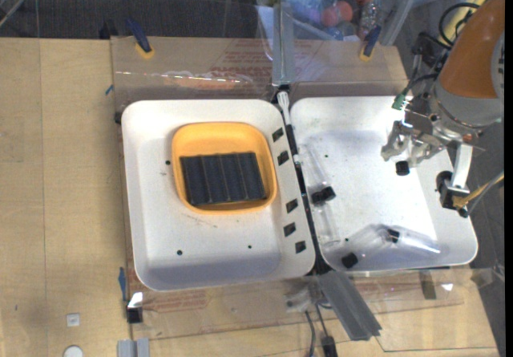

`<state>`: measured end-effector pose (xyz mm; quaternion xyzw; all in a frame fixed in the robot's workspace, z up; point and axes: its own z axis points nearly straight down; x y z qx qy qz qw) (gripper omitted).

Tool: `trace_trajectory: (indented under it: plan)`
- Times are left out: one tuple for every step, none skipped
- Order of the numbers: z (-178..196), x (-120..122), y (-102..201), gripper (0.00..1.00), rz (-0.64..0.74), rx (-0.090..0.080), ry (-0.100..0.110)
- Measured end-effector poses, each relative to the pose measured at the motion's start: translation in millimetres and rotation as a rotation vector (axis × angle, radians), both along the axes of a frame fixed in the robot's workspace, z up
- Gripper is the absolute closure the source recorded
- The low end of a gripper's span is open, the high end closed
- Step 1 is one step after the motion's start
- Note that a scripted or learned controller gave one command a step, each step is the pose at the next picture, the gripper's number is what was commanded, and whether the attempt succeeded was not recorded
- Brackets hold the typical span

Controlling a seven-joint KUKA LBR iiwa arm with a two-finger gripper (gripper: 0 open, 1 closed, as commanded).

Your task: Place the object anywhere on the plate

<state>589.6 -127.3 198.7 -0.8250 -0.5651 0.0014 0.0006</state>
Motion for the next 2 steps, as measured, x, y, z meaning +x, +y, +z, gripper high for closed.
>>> trace_trajectory:
  plan:
    - [11, 45, 18, 1.00, 0.230, -0.001, -0.005]
    - [-1, 77, 35, 1.00, 0.389, -0.001, -0.005]
